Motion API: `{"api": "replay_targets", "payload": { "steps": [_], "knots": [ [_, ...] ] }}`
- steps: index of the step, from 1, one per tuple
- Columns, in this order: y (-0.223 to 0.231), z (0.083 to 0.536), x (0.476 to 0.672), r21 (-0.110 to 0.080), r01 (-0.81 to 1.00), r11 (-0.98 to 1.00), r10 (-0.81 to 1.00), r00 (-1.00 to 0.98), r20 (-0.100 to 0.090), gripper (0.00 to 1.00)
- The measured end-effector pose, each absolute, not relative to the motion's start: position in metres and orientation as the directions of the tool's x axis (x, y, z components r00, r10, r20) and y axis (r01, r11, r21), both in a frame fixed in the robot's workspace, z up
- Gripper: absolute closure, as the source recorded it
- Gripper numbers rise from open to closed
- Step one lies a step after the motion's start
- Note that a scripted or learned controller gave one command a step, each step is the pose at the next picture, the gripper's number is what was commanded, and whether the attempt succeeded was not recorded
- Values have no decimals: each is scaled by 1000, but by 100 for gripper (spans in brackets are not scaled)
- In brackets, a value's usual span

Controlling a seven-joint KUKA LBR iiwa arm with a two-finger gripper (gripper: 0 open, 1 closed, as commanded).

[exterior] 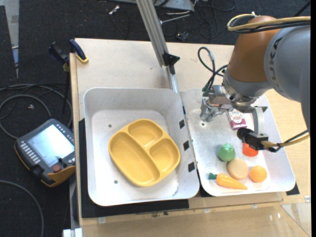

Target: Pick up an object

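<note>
The end effector hangs over the right bin's bare far-left corner; whether it is apart or together I cannot tell. Toward the camera cluster the green ball, tan round, orange fruit and carrot. The arm partly hides the small packet.

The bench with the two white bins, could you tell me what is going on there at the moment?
A grey and orange arm reaches in from the right, with its tool low over the upper part of the right bin. Nothing can be seen between its fingers. Toy foods lie in that bin: a green piece, a beige round piece, an orange ball, a carrot and a small pink packet. The left bin holds a yellow divided plate.
</note>
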State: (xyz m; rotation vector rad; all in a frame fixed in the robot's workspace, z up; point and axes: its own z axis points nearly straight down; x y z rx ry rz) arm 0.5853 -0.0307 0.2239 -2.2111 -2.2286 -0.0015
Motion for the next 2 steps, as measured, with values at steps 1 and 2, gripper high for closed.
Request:
{"api": "replay_targets", "payload": {
  "steps": [1,2],
  "knots": [
    [27,237,583,2,1000,9,1000,-9,2,100],
    [81,246,587,2,1000,9,1000,-9,2,100]
  ]
}}
